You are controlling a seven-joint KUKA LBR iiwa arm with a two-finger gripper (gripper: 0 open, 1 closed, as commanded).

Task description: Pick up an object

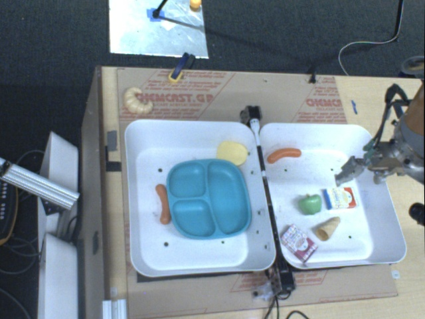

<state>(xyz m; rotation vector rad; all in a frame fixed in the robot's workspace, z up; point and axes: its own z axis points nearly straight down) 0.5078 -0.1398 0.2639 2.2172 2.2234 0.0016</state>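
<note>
We are in the approach step: nothing has been lifted yet, and every candidate object lies on a bin floor. Our gripper (346, 171) hangs over the upper right part of the right bin (385, 244), just above a small red-and-white carton (339, 199) that lies flat there. From this slanted view we cannot tell how far the claw is parted; what we can say is that no object sits in it.

The right bin offers several targets. Beside the carton, to its left, is a green apple-like toy (309, 204). Below the carton lies a tan ice-cream cone (327, 228), and further left, near the bin's front wall, a dark red snack packet (298, 242). An orange sausage (284, 155) rests near the bin's back left corner, well apart from the others.

The left bin (143, 258) holds a blue divided plate (207, 198), with a yellow round piece (232, 153) touching its far edge and a second orange sausage (163, 204) just beside its left rim.

We judge the carton to be the natural target, since it is nearest the claw. The next move calls for us to centre over it, descend, and close across its narrow sides. It lies flat and low, so we must come nearly to the floor. The apple sits close on one side, so we should keep the claw clear of it.
</note>
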